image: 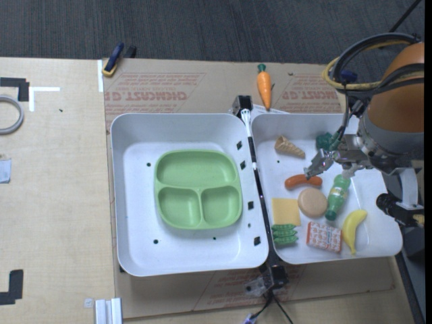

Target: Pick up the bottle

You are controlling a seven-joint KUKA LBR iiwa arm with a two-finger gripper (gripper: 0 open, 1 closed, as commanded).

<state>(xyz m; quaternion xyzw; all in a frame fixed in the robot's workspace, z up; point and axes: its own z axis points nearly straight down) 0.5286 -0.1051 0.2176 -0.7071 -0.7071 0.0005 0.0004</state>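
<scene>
The bottle, green with a pale label, lies in the right bin, slightly tilted from upright in the view, its cap end toward the gripper. The gripper hangs just above and to the left of the bottle's upper end; its metal fingers stand apart, one pointing down toward the sausage, and nothing sits between them. The bottle's top is just beside the gripper body, not inside the finger gap.

Close around the bottle: a round tan bun touches its left side, a banana lies just to its lower right, and a red-and-white carton sits below it. An orange-red sausage lies right under the fingertips, a yellow cheese slice and a green pea pod sit further left, and a cone-shaped pastry is near the bin's upper left. A small dark green item is partly hidden behind the gripper and hard to identify.

The left bin holds a green divided plate. A toy carrot lies on the cardboard above the bins. The arm covers the right bin's upper right corner.
</scene>
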